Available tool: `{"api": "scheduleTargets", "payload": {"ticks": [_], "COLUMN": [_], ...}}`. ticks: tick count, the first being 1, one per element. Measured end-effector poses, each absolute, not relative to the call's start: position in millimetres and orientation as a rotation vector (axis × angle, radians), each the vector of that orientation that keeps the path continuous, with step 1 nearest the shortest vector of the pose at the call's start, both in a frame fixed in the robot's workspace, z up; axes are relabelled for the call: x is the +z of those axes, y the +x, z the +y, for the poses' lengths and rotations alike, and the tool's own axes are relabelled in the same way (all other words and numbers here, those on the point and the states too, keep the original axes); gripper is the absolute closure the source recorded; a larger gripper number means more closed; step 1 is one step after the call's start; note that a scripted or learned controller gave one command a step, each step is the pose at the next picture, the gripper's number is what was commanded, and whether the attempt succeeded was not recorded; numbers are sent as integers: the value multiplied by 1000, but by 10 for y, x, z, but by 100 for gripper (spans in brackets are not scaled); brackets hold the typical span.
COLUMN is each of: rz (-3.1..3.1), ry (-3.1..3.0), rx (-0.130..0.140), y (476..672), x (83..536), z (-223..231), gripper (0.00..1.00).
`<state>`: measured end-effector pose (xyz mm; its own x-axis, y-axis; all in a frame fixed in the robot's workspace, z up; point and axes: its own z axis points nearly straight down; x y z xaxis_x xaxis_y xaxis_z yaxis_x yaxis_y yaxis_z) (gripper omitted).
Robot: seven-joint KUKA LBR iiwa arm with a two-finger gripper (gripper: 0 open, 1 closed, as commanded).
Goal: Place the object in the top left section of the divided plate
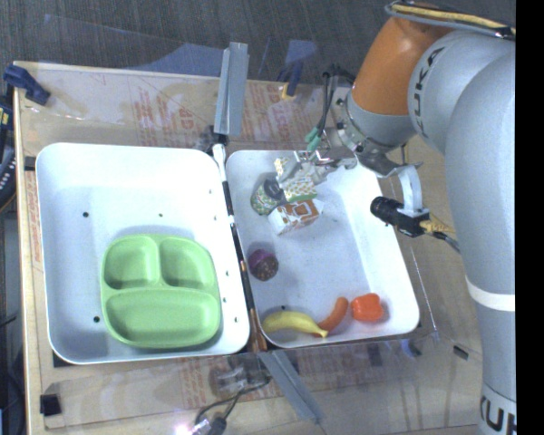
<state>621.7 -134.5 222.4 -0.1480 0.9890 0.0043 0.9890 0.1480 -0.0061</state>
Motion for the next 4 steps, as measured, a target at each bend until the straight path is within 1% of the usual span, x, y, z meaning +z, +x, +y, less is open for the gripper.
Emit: {"api": "scheduleTargets", "payload": {"ticks": [1, 2, 3, 4], "rz": [-2641, -2628, -2870, -2870], "ry": [-1693, -1719, -1270, -1271], "rx": [4, 3, 4, 4], "y": [5832, 5685, 5384, 5385], "x": [1970, 2179, 2222, 2223], "z": [-577, 316, 1141, 1136], "gripper": [100, 100, 100, 0]}}
